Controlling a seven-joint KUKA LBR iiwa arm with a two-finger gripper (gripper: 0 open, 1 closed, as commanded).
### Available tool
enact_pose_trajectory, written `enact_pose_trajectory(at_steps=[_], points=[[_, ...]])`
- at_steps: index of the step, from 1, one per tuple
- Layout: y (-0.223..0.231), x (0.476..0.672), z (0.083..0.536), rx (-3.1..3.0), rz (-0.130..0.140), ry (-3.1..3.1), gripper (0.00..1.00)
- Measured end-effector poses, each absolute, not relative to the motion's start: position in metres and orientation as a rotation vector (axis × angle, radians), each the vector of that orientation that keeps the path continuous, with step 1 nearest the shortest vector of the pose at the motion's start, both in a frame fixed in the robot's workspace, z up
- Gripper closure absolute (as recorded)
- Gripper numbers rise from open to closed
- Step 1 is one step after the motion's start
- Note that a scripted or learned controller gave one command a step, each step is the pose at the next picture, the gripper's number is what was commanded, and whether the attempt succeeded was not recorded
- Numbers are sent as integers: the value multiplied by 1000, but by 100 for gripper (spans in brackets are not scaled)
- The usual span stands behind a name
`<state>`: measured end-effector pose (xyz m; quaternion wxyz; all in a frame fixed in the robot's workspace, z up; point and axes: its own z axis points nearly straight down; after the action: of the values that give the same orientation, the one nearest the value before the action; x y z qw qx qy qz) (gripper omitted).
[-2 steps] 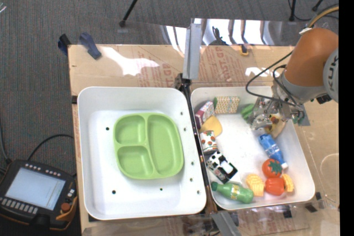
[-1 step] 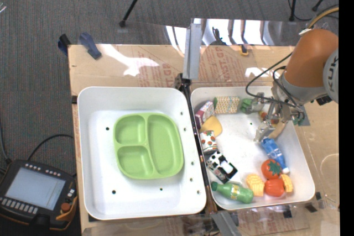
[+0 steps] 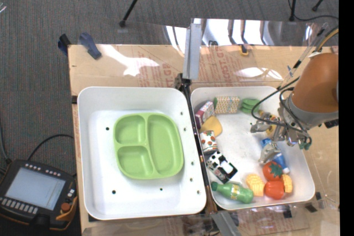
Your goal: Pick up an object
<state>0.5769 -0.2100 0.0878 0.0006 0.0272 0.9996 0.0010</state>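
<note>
You see two white bins side by side on the bench. The left bin point(image 3: 88, 135) holds a green divided plate point(image 3: 148, 146) lying flat near its middle.

The right bin point(image 3: 243, 135) carries the clutter you may pick from. Along its left wall sit a small pink-and-white carton point(image 3: 203, 111), a yellow rounded piece point(image 3: 212, 126), a small printed can point(image 3: 208, 141) and a black-and-white patterned box point(image 3: 220, 167). Near the far wall lies a woven tan block point(image 3: 227, 104), with a green toy point(image 3: 250, 103) just beside it. At the near edge a green bottle point(image 3: 233, 191) lies on its side, and beside it a yellow corn toy point(image 3: 255, 183). In the near right corner a red tomato toy point(image 3: 272, 171) sits against an orange round fruit point(image 3: 275, 189), with a blue-and-white item point(image 3: 275, 153) just behind them.

The arm reaches in from the right, its orange band above the wrist. The gripper point(image 3: 275, 137) hangs over the bin's right half, just above the blue-and-white item and the tomato toy. You cannot tell from this angle how the pincer stands, and nothing shows as pinched in it.
</note>
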Motion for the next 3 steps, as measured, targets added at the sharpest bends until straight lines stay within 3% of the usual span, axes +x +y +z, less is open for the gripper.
enact_pose_trajectory(at_steps=[1, 2, 3], points=[[-213, 639, 88, -141, 2, 3135, 0], [-210, 575, 88, -93, 3, 3139, 0], [-213, 645, 90, -125, 0, 3139, 0]])
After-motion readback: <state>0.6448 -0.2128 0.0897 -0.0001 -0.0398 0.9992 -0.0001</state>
